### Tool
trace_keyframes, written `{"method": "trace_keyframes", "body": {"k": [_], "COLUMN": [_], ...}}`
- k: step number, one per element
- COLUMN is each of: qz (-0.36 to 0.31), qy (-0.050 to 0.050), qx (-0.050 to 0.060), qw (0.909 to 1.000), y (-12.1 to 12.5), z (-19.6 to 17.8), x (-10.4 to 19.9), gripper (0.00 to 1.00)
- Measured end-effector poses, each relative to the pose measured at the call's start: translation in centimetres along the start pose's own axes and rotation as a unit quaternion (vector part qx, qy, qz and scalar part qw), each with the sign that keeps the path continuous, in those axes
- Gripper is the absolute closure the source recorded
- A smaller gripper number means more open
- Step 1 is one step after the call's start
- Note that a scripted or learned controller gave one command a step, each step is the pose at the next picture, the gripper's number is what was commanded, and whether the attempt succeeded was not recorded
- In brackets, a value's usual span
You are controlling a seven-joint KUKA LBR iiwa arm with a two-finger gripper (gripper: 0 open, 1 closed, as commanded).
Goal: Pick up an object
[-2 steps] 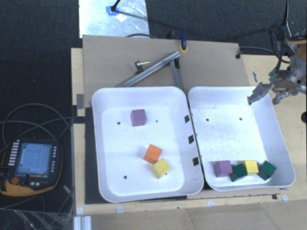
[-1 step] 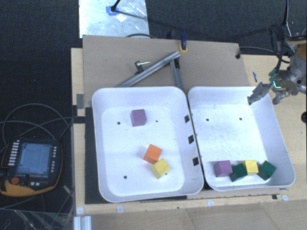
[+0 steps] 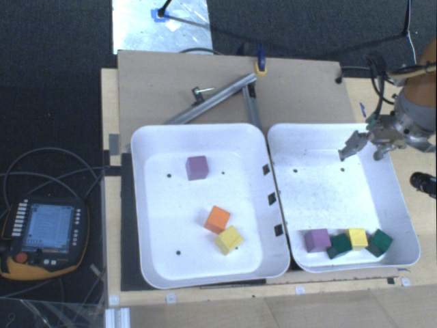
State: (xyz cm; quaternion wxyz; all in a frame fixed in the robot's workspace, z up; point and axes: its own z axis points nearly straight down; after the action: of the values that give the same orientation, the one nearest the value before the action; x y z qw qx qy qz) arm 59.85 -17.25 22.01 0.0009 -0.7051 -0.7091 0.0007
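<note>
My gripper (image 3: 365,149) hangs open over the far right part of the right bin (image 3: 328,183), with nothing between its fingers. Along that bin's near edge lie a purple cube (image 3: 317,239), a dark green block (image 3: 339,244), a yellow cube (image 3: 358,237) and another green block (image 3: 379,241), well below the gripper. The left bin (image 3: 157,183) holds a purple cube (image 3: 196,167) toward the back, and an orange cube (image 3: 218,219) touching a yellow cube (image 3: 229,240) near the middle front.
A metal bar (image 3: 212,100) lies on the brown board behind the bins. A teach pendant (image 3: 42,236) with cables sits on the floor at the left. Black clips (image 3: 272,198) mark the seam between the bins.
</note>
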Motion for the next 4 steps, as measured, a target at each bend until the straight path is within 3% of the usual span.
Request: {"method": "trace_keyframes", "body": {"k": [2, 3, 4], "qz": [0.001, 0.0, 0.002], "qy": [0.0, -0.001, -0.001], "qx": [0.0, -0.004, -0.005], "qw": [1.0, 1.0, 1.0], "y": [0.0, 0.2, 0.2], "z": [10.3, 8.9, 4.2], "x": [0.6, 0.6, -0.2], "gripper": [0.0, 1.0, 1.0]}}
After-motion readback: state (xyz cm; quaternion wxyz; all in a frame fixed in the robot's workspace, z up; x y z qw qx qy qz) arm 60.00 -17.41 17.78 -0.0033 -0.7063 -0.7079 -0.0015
